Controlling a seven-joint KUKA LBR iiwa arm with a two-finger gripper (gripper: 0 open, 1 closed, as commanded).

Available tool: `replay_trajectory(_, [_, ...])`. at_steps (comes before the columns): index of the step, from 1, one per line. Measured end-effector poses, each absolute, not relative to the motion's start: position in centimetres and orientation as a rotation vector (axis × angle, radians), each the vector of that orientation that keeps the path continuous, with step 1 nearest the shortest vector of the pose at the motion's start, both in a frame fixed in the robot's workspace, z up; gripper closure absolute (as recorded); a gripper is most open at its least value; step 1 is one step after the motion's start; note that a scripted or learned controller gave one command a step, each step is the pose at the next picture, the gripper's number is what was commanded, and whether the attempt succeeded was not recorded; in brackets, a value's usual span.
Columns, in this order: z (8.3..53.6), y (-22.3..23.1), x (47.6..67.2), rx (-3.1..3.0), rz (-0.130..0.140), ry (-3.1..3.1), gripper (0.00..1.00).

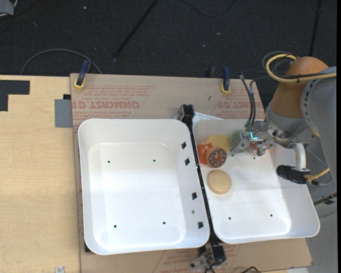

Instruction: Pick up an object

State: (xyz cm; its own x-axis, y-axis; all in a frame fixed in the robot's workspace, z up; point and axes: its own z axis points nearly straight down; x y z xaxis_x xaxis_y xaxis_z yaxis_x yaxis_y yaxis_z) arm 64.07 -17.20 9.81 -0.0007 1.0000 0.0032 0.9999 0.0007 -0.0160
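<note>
My gripper (248, 145) hangs low over the back part of the right bin (272, 220). Just left of it lies a pale yellow rounded object (219, 141). Against the divider rests an orange-red item (204, 152), with a brown round disc (217, 157) touching it on its right. In front of these sits a tan round object (220, 182), apart from the gripper. I see nothing held in the gripper.
The left bin (136, 186) lies beside the right one, with a black divider strip (196, 175) between them. Both stand on a cardboard sheet (136, 98) held by clamps at the back. The arm's grey and orange body (301, 95) looms over the right bin's back right corner.
</note>
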Motion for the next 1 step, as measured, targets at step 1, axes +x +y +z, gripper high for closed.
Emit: replay_trajectory(1, [8.44,-15.36,64.29,-2.218,0.004,-2.219,0.00])
